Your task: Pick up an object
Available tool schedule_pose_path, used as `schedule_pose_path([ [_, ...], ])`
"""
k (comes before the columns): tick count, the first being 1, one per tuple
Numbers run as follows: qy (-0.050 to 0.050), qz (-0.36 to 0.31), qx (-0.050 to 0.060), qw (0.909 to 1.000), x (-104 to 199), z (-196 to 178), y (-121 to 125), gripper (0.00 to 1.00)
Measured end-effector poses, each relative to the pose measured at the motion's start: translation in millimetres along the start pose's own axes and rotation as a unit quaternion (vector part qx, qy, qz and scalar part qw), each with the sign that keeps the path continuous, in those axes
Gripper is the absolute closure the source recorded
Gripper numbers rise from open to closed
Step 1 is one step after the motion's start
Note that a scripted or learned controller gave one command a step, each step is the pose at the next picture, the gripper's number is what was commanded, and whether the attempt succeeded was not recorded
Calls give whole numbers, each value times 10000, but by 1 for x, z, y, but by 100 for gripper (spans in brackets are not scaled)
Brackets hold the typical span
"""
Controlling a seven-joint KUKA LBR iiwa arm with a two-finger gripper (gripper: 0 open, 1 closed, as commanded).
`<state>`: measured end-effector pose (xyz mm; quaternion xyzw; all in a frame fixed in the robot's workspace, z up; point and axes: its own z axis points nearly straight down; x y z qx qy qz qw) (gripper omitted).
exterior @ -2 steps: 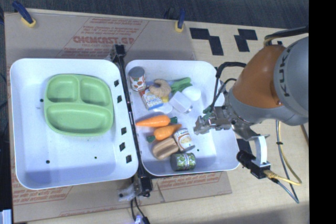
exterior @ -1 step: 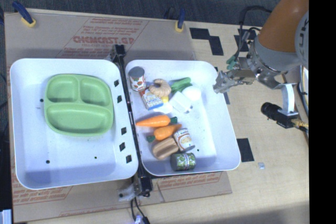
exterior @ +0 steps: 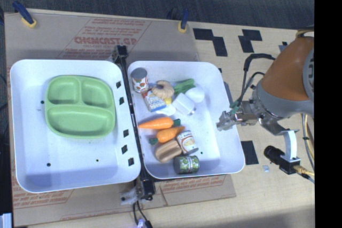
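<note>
Over the right bin's (exterior: 227, 131) outer rim hung the gripper (exterior: 227, 120), small and metallic under the grey wrist and orange band; whether it was open or shut could not be told, and nothing showed in its hold. Both bins were shallow, smooth white plastic with rounded corners, standing on printed cardboard (exterior: 107, 34) whose red lettering was too blurred to read surely. All the loose pieces lay crowded toward the right bin's left and middle: a small can (exterior: 139, 80) with a red label, a blue-edged packet (exterior: 156, 103), a white cup (exterior: 188, 101) on its side, a glossy orange carrot (exterior: 156, 123), a hot dog (exterior: 168, 149), a little jar (exterior: 186, 141) and a dark green tin (exterior: 187, 164) near the front rim. Bare white floor stayed open along that bin's right side, just beside the gripper. A matte green divided plate (exterior: 80, 106) sat alone in the left bin (exterior: 26, 168), with room all round it.
</note>
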<state>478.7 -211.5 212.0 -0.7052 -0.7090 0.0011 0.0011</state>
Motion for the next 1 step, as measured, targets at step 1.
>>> schedule_pose_path([
  [1,-10,-1,-28,10000,0,-51,-1,100],
])
